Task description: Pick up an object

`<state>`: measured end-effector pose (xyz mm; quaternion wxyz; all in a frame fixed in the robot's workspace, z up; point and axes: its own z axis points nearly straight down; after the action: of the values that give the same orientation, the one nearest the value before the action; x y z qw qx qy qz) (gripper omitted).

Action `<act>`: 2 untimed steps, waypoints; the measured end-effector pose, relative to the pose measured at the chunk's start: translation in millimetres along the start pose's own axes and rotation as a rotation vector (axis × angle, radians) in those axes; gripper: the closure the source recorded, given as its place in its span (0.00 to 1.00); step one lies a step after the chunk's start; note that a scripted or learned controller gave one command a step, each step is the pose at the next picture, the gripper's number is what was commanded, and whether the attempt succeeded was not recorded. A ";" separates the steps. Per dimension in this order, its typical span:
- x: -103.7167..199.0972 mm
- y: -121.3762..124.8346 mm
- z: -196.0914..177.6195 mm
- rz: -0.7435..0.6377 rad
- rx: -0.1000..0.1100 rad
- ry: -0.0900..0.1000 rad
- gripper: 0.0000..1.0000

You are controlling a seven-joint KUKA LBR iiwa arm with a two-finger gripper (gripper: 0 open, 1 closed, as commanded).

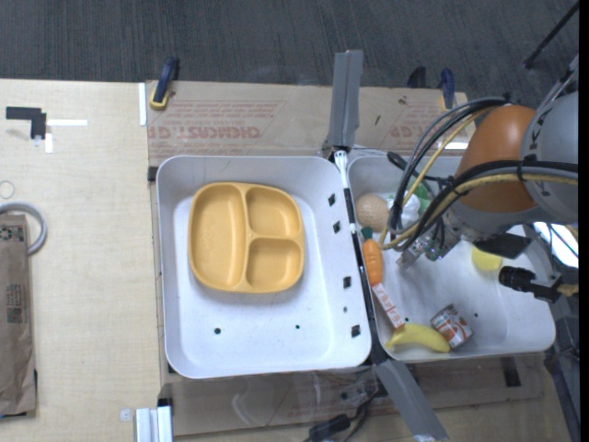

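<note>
Hovering low in the right white bin [515, 339], the gripper [416, 250], grip state unclear, could clip the orange carrot [372, 261] and nudge it away.

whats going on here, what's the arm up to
A grey arm reaches into the right bin, its claw low among the clutter: a carrot, a banana, a small can and a beige ball. Nothing looks lifted yet. The left bin holds a yellow divided plate.
</note>
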<state>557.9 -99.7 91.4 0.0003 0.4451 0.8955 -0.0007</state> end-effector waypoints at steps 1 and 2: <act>-0.9 -0.1 -8.9 0.002 0.000 -0.001 1.00; -1.9 -0.3 -17.9 0.004 -0.001 -0.003 1.00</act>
<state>558.8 -101.3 109.3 0.0018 0.4467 0.8947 -0.0010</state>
